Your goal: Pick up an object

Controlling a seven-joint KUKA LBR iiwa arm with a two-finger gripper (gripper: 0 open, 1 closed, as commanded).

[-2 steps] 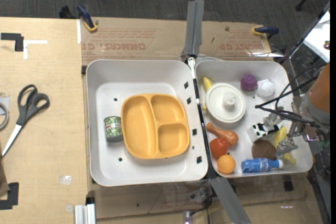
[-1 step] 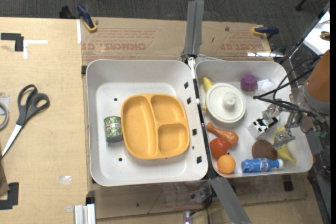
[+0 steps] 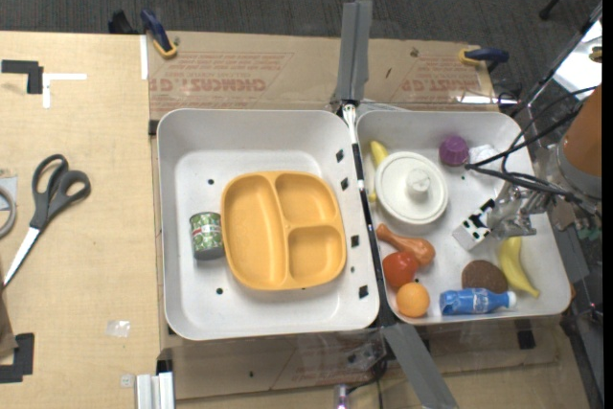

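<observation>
Blue bottle (image 3: 477,302) by orange (image 3: 413,300), fingers (image 3: 508,217) above banana (image 3: 518,265), spread or pressed together unclear, yellow tray (image 3: 283,229) left.

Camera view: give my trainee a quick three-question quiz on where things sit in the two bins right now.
1. True or false: the yellow divided tray lies in the left bin.
2. What lies against the tray's left side? A) green can B) orange C) scissors
3. Fill in: the gripper hangs over the ____ bin, near the banana.

Key: 1 true; 2 A, the green can; 3 right.
</observation>
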